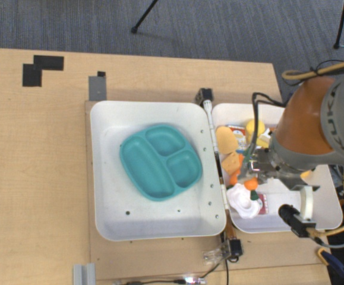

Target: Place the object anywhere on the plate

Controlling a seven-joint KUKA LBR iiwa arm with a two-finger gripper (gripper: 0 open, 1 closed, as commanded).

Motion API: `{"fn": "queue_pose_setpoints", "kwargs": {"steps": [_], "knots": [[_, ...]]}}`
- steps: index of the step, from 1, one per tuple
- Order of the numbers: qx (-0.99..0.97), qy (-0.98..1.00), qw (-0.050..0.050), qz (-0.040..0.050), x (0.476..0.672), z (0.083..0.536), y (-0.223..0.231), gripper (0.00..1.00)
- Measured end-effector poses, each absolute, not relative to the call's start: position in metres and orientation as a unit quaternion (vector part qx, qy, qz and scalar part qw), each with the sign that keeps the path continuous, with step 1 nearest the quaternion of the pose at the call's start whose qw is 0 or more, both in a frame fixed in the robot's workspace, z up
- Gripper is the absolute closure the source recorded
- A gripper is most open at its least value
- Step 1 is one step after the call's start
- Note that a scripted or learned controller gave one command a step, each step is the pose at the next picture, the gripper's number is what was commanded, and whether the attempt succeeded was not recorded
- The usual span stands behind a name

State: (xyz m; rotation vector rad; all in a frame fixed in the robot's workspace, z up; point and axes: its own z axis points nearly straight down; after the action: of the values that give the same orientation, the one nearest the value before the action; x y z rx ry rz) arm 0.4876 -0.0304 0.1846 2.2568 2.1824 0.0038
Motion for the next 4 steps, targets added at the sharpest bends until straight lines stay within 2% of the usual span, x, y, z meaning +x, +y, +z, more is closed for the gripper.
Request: {"fn": "queue_pose_setpoints", "kwargs": {"steps": [1,2,3,4], "knots": [[0.704,0.71,0.0,0.0014,0.509,0.231,0.056,1.0],[0.735,0.678,-0.001,-0.0001,0.583,0.159,0.165,1.0],[0.735,0.678,0.0,0.0,0.583,0.159,0.164,0.0],[0.619,0.786,0.0,0.0004,0.562,0.169,0.136,0.0]]}}
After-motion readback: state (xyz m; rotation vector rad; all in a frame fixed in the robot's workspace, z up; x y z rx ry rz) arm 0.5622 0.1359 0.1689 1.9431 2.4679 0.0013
